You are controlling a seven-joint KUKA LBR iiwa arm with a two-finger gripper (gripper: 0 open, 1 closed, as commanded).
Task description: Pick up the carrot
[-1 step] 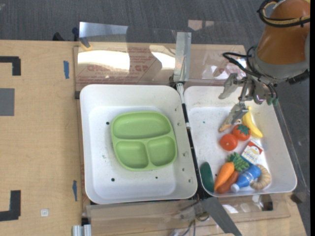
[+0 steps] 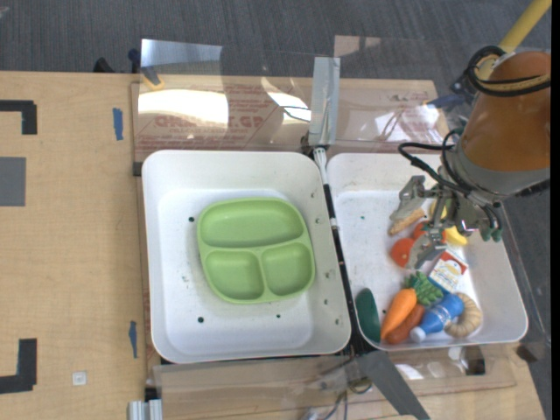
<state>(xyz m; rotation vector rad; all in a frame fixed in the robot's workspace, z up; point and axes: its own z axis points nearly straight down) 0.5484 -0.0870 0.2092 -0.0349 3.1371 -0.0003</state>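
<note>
Wooden table (image 2: 70, 234) bearing two white bins: left bin (image 2: 166, 234) with green divided plate (image 2: 255, 249), right bin (image 2: 367, 199) under grey-orange arm (image 2: 507, 121). Gripper (image 2: 430, 221) low over toys, state impossible to tell. Carrot (image 2: 400, 313) at right bin's six o'clock.

The carrot (image 2: 401, 313) lies hemmed between a green pickle (image 2: 368, 314) and blue bottle (image 2: 438, 316); open bin floor (image 2: 363, 243) lies beyond.
</note>
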